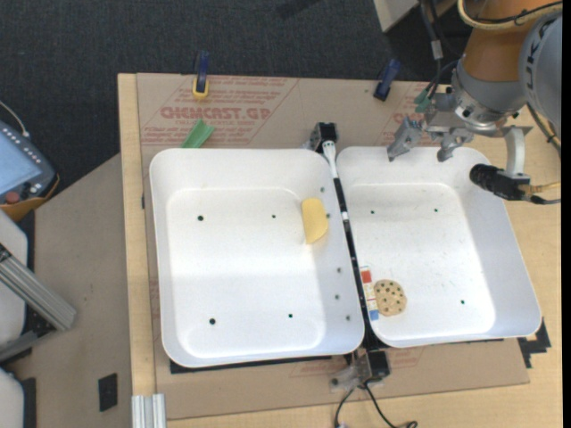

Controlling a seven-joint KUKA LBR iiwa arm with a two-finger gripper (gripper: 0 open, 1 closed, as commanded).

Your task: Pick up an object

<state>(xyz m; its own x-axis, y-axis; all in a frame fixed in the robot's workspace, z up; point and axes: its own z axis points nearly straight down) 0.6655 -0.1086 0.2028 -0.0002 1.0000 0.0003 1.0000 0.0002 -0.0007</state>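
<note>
My counter (268,105) is a brown cardboard-covered board printed with faded red lettering, held down by a yellow-and-blue clamp (202,76) at the far edge and a blue clamp (387,78) further right. A small green strip (197,134) lies on the board beside the left shallow white plastic bin (178,266). The right shallow white plastic bin (500,257) sits touching it, with a black rail (342,221) running along the seam between them. Beyond the board the floor is dark carpet (134,16).

My hand (421,146) hangs over the far rim of the right bin with its two grey fingers (399,141) spread apart, gripping nothing. A soft yellow wedge-shaped piece (314,220) lies in the left bin against its right wall. A round tan cookie-like disc with dark specks (389,298) lies in the near left corner of the right bin, just beside a small red, white and blue label (368,294) on the wall.

My grey arm with its orange band (504,38) is cut off by the upper right corner. Grey equipment at the left edge is only partly in view, and I cannot make out what it is.
</note>
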